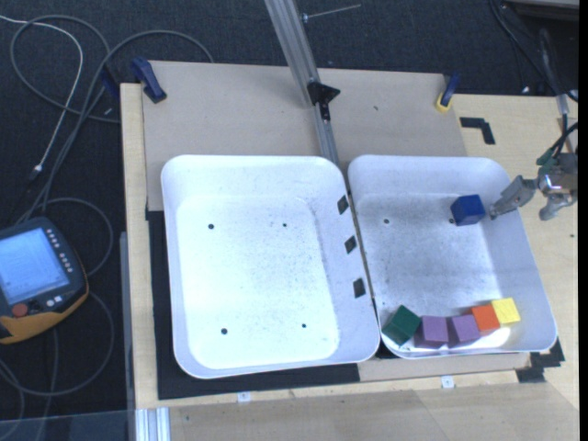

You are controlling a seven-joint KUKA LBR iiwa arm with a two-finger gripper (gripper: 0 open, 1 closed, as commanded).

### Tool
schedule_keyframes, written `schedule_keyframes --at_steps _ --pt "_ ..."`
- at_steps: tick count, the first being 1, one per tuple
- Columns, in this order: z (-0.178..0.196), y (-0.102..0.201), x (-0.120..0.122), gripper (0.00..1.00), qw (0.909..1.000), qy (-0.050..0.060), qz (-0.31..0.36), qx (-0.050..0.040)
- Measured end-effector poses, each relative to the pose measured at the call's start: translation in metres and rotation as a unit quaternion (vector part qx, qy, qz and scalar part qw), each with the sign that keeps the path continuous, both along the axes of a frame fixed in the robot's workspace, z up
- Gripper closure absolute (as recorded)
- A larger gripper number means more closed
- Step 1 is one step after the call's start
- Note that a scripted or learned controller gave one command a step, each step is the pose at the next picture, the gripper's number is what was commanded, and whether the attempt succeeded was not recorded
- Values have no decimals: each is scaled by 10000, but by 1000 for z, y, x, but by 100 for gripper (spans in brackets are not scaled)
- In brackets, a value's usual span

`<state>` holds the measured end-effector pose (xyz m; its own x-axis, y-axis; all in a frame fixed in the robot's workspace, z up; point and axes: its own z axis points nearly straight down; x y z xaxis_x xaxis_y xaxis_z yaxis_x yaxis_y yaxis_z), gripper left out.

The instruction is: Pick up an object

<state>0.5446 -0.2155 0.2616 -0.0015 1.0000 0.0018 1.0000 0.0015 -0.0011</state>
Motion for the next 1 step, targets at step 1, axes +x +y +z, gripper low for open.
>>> schedule_keyframes --at_steps 1 --pt "-85 -1 59 0 10000 17 9 -2"
